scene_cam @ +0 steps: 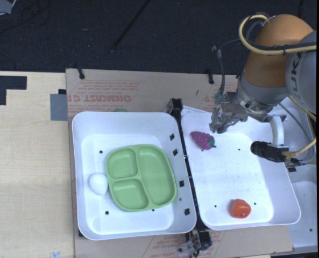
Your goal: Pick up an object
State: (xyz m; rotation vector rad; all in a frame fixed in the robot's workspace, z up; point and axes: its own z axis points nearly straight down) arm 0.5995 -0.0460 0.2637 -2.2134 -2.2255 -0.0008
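Note:
A purple bunch of grapes (202, 140) lies near the back left of the right bin (277, 198). An orange-red round fruit (240, 208) rests near that bin's front edge. My gripper (220, 123) hangs over the back rim of the right bin, a little to the right of and behind the grapes, with nothing seen between its fingers. In the left bin (89, 128) sits a green divided plate (140, 176) with a white egg (98, 183) at its left side.
A black divider (182, 160) runs between the two bins. A black cylindrical part (268, 150) of the arm juts over the right bin's right side. Cardboard lies under the bins, and cables trail behind the bench.

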